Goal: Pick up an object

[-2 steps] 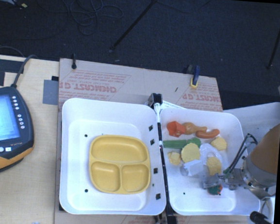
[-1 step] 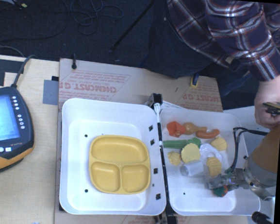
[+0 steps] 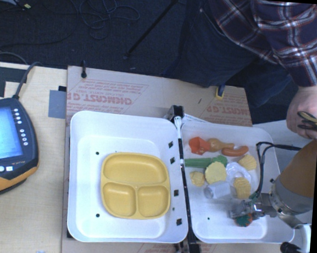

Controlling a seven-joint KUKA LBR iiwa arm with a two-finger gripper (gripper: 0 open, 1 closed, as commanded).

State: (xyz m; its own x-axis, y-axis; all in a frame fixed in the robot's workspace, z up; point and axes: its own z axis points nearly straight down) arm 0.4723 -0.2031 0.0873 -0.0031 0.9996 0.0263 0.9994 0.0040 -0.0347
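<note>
Gripper: the gripper [image 3: 244, 214] sits low in the right bin [image 3: 215, 233], near its front right part; its tip is a dark blur over something green, and I cannot tell its state or whether anything is in it.
Arm: the arm [image 3: 300, 177] enters from the right, its orange band plain to see, the rest cut off by the frame edge; a black cable [image 3: 261, 160] loops up beside it.
Right bin contents: a cluster of toy food in the back half – a red piece [image 3: 199, 145], an orange sausage-like piece [image 3: 234, 151], a green strip [image 3: 205, 162], yellow chunks [image 3: 216, 172] and a clear crumpled item [image 3: 236, 171] that is hard to make out. Several pieces touch or overlap, so their outlines blur together.
Left bin: the left bin [image 3: 80, 199] carries a yellow divided tray [image 3: 136, 184] with three compartments, lying flat near its middle.
Divider: black clips [image 3: 178, 169] run along the seam where the two bins meet.
Tabletop: the tabletop [image 3: 35, 206] is pale, with a cardboard sheet [image 3: 111, 94] under the bins, its red print upside down.
Left edge: a pendant with a lit blue screen [image 3: 2, 142] and orange casing, partly cut off by the frame.
Beyond: dark floor with loose cables [image 3: 102, 13] – and a person in a plaid shirt [image 3: 277, 29] at the top right, head out of frame, one hand [image 3: 305, 117] near the arm.
</note>
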